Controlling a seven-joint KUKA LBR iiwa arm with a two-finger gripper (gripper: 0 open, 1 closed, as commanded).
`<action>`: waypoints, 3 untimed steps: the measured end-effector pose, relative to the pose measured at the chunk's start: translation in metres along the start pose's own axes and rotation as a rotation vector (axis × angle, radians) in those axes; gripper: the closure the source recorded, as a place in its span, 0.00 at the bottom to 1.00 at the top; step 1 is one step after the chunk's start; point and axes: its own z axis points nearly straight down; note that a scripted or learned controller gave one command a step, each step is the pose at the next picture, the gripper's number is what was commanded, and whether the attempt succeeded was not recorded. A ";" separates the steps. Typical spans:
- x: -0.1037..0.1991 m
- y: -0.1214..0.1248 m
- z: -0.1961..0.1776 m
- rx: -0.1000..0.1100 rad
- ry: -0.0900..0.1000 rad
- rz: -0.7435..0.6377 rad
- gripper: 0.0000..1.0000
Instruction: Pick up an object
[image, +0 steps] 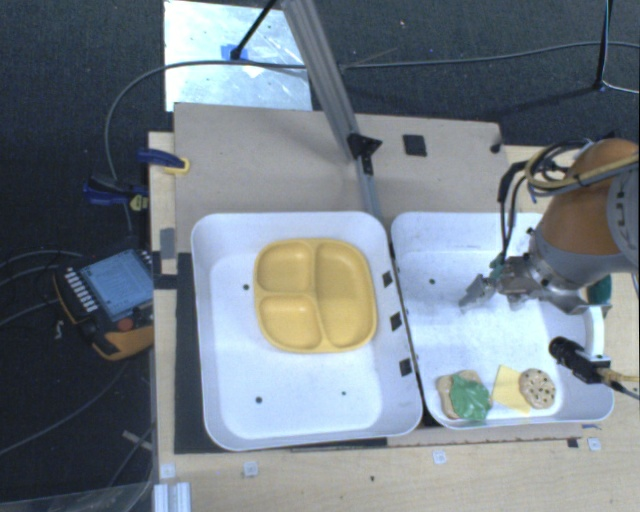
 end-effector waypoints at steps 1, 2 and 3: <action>0.000 0.002 0.049 -0.006 -0.001 0.001 0.00; -0.001 0.003 0.036 -0.011 -0.003 0.002 1.00; -0.002 -0.006 -0.015 -0.006 -0.001 0.002 1.00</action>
